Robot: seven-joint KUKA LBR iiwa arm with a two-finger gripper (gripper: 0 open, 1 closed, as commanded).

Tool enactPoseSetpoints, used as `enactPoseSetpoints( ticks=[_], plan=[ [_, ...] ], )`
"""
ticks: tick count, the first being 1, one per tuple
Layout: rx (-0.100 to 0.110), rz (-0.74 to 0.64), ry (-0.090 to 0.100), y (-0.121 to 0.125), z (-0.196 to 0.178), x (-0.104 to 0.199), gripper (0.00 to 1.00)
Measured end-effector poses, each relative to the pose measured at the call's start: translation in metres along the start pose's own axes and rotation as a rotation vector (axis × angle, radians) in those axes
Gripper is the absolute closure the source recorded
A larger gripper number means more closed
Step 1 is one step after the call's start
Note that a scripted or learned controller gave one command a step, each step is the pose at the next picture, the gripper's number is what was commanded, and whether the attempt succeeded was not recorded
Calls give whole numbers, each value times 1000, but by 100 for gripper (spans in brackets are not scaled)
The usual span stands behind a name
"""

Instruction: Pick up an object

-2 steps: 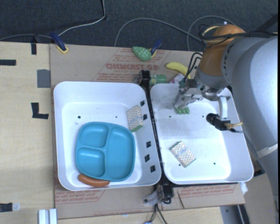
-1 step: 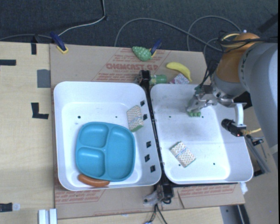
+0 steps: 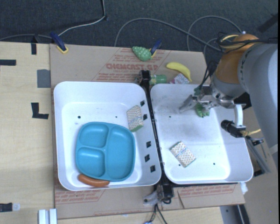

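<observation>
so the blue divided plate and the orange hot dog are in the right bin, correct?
No. The camera view shows the blue divided plate and the orange hot dog in the left bin, not the right bin. The hot dog lies at the plate's near edge.

A robotics lab set-up is suggested. A pale wooden desk (image 3: pixel 18 139) marked with black tape pieces (image 3: pixel 37 111) is seen at the left of the frame, overlaid by a printed brown cardboard sheet (image 3: pixel 112 66). Two shallow white plastic bins (image 3: pixel 65 97) are clamped side by side at centre. Loose black cables (image 3: pixel 102 3) are trailed over dark grey carpet (image 3: pixel 37 8) along the top, and a grey robot arm with an orange band (image 3: pixel 233 64) is mounted at the right.
</observation>
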State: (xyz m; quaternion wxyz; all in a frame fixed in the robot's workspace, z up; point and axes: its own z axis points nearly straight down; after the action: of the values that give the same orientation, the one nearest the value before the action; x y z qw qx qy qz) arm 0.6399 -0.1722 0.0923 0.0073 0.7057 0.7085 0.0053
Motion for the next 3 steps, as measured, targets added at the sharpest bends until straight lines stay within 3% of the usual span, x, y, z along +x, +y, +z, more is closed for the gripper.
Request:
enactPoseSetpoints(
  ticks=[1,2,3],
  plan=[
    [31,4,7,27,5,-16,0],
    [8,2,-2,18,-2,34,0],
    [18,3,2,29,-30,-1,0]
  ],
)
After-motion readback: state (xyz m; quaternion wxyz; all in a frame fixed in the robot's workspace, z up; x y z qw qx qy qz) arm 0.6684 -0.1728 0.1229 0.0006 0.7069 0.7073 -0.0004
